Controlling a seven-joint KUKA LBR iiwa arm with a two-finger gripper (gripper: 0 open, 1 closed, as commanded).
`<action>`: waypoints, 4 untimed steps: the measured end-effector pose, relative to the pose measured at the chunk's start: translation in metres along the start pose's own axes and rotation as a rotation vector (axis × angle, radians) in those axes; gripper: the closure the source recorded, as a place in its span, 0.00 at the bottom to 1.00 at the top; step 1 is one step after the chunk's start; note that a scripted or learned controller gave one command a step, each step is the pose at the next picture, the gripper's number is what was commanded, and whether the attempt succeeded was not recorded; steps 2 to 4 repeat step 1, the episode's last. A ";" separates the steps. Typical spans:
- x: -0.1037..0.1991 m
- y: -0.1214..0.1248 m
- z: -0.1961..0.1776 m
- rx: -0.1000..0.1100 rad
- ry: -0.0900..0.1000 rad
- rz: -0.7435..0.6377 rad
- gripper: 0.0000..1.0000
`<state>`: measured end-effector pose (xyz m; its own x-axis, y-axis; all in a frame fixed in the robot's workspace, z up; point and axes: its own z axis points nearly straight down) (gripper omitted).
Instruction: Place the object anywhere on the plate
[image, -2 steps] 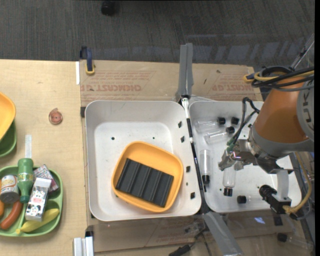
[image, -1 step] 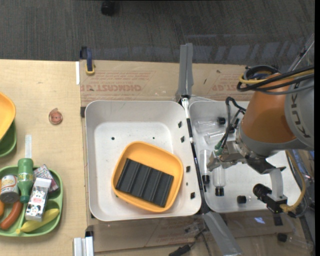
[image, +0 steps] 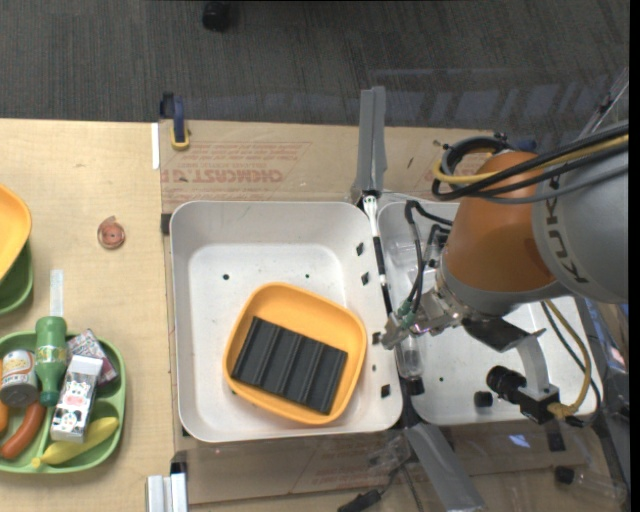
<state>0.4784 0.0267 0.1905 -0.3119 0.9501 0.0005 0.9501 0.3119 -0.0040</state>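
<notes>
Plate: a rounded-square orange plastic plate (image: 297, 352) lies in the lower middle of the frame, on the floor of the left shallow white bin (image: 200, 260), a little tilted against the bin's edges.

Object: a flat black ribbed rectangular piece (image: 290, 365) rests on the plate, wholly inside its rim, its long side running from upper left to lower right. I take this to be the task's thing.

Arm: the grey arm with the orange band (image: 495, 235) fills the right of the frame, above the right white bin (image: 560, 330).

Gripper: the two-finger gripper (image: 408, 335) sits at the divider between the two bins, just right of the plate's right edge and apart from the ribbed piece. Whether it is wide or narrow cannot be told; its tip is small and partly hidden by cabling. Nothing shows in it.

Done: by how things lie, the ribbed piece is already on the plate and free of the gripper.

Left: seemingly only for the arm to draw clear.

Bystanders: a green tray of toy food (image: 60, 405) at the lower left, on the wooden bench (image: 80, 160).
</notes>
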 end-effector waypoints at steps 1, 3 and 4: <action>0.000 0.000 0.000 0.000 0.000 0.000 0.00; 0.000 0.000 0.000 0.000 0.000 0.000 0.00; 0.000 0.000 0.000 0.000 0.000 0.000 0.00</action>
